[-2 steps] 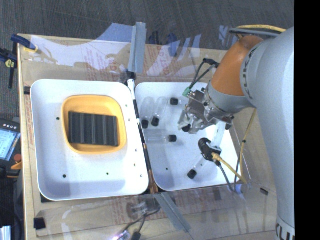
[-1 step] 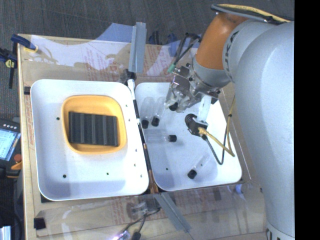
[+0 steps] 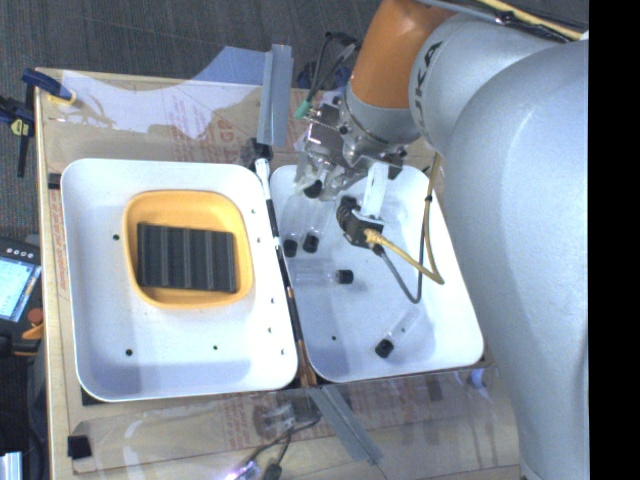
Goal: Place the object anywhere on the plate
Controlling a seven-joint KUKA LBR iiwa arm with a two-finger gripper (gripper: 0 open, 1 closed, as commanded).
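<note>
A yellow plate (image 3: 186, 207) with rounded corners lies in the left white bin (image 3: 92, 298). A dark grey ribbed object (image 3: 190, 258) rests flat on the middle of the plate. My gripper (image 3: 322, 183) hangs below the orange wrist band, over the far left corner of the right white bin (image 3: 445, 323). It is well to the right of the plate, across the wall between the bins. Nothing can be seen in its grasp.
Several small black pieces (image 3: 343, 276) lie on the right bin's floor, one near the front (image 3: 384, 347). A yellow-tipped cable (image 3: 400, 258) loops down from the wrist. The big grey arm (image 3: 510, 218) covers the right side. A grey bar (image 3: 272, 93) stands behind the bins.
</note>
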